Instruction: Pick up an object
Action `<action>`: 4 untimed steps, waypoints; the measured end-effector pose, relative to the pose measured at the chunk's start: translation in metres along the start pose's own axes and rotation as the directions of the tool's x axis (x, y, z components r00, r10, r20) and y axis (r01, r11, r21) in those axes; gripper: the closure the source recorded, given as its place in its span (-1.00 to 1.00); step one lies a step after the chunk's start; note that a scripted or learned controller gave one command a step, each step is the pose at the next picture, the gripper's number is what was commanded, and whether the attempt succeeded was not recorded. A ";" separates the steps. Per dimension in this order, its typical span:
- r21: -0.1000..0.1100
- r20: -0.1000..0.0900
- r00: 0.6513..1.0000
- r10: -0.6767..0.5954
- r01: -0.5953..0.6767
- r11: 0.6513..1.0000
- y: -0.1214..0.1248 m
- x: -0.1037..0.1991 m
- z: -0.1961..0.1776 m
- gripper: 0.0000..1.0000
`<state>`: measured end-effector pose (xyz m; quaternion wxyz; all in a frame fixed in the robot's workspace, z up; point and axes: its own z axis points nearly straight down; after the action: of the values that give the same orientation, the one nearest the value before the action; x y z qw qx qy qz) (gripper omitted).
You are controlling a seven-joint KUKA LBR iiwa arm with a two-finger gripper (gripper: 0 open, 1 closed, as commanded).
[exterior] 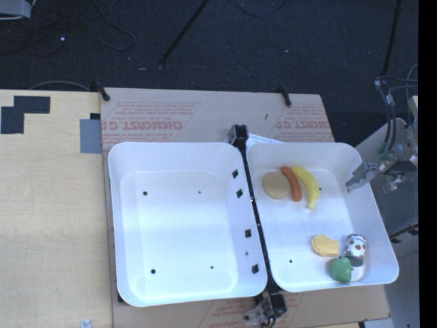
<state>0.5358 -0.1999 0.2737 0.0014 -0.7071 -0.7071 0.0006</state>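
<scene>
Green object (341, 270): at the near corner of the right bin (382, 255), touching a small white-and-dark figure (355, 247).
Yellow piece (326, 245): just beside the figure, on the side toward the bin's divider.
Banana (306, 185): far half of the right bin, touching an orange sausage-shaped item (291, 183); a round tan piece (276, 185) lies against that.
Left bin (123, 176): beside the right bin on the surface (48, 203).
Pincer (360, 178): above the right bin's outer rim, well apart from the banana; open or closed, I cannot tell.
</scene>
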 end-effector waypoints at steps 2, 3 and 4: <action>-0.005 0.001 1.000 -0.005 0.005 1.000 0.106 0.058 0.176 -1.00; -0.003 0.002 1.000 -0.004 0.004 1.000 0.104 0.056 0.162 1.00; 0.000 -0.001 1.000 0.003 -0.003 1.000 0.045 0.071 0.092 1.00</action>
<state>0.5806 -0.1289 0.1815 0.0018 -0.7083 -0.7059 0.0005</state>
